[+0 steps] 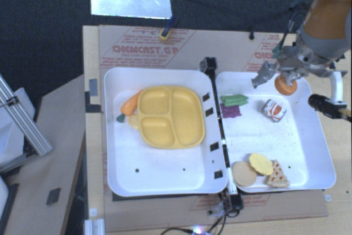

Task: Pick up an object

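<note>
The two-finger tool (278, 75) hovers above a round orange object (286, 86) in the right shallow white bin (313, 146), its opening impossible to tell.

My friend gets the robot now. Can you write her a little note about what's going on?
Gripper: up over the far edge of the right bin, with nothing seen in it.
Right bin: orange round piece beside the gripper, small can, green pod, purple piece, pizza slice and two round pieces at the near edge.
Left bin: yellow tray, carrot.
Done: nothing picked up yet.
Left: grab one object.
</note>
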Controlling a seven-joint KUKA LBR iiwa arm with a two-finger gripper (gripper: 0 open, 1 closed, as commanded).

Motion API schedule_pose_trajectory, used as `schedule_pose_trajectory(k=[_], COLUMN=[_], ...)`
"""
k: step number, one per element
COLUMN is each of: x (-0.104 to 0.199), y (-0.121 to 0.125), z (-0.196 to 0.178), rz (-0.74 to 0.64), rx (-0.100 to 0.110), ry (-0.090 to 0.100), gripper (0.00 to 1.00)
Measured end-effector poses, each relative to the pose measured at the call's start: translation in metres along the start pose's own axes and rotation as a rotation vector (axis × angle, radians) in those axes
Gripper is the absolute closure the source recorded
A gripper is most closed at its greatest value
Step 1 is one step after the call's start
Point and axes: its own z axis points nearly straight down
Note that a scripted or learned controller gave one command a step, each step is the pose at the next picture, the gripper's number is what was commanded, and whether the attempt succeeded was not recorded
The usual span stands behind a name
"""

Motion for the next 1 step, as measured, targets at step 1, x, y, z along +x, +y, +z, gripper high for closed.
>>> schedule_pose_trajectory(k=[1], x=[0.0], y=[0.0017], z=[-0.0058], rz=[-0.002], rx=[-0.01], ry=[-0.001], gripper=[0.0])
